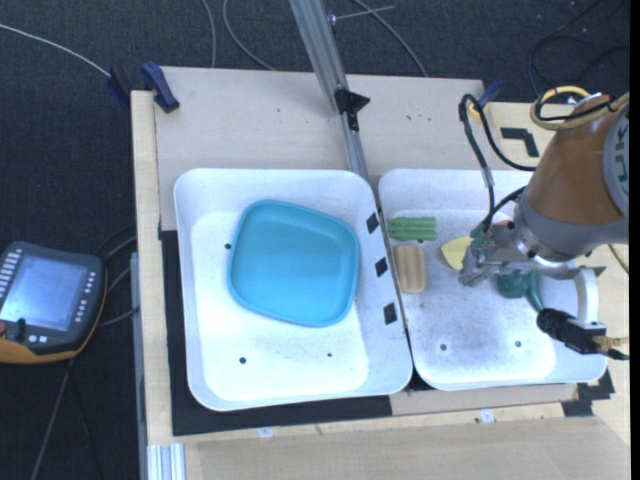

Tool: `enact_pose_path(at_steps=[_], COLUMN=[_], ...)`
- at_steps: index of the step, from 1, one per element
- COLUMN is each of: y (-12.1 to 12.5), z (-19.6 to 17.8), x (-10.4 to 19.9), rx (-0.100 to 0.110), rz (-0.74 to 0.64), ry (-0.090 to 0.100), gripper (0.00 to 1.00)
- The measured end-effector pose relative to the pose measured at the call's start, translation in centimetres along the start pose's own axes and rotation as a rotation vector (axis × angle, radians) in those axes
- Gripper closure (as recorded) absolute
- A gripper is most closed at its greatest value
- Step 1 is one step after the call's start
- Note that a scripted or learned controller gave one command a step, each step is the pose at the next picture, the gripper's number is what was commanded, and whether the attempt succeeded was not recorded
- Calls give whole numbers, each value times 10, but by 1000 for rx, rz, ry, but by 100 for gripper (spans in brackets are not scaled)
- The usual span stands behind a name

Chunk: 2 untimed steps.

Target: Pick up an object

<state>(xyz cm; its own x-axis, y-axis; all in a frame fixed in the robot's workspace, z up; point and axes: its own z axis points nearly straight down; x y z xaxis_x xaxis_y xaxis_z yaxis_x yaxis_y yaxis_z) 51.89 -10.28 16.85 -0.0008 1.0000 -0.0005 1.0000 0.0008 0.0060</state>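
The right bin [470, 353] holds a green cylinder [412, 229] near its far left, a tan block [410, 268] just below it, a yellow piece [456, 253] to their right and a teal object [517, 286] partly hidden under the arm. My gripper [478, 266] hangs low over the bin between the yellow piece and the teal object, close beside both. The arm's wrist covers most of the gripper. A light blue square plate [293, 261] lies in the left bin [205, 368].
A slanted metal rod [325, 48] runs from the top of the view down to the divide between the bins. A black cable connector [565, 330] sticks out of the arm over the right bin's near corner. A teach pendant [45, 298] lies on the floor at left.
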Motion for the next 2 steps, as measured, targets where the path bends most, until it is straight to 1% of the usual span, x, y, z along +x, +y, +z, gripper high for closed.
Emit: enact_pose_path(at_steps=[1, 2], y=[1, 24], z=[-52, -48], x=[0, 55], rx=[1, 5], rz=[0, -4], ry=[0, 2], gripper=[100, 100])
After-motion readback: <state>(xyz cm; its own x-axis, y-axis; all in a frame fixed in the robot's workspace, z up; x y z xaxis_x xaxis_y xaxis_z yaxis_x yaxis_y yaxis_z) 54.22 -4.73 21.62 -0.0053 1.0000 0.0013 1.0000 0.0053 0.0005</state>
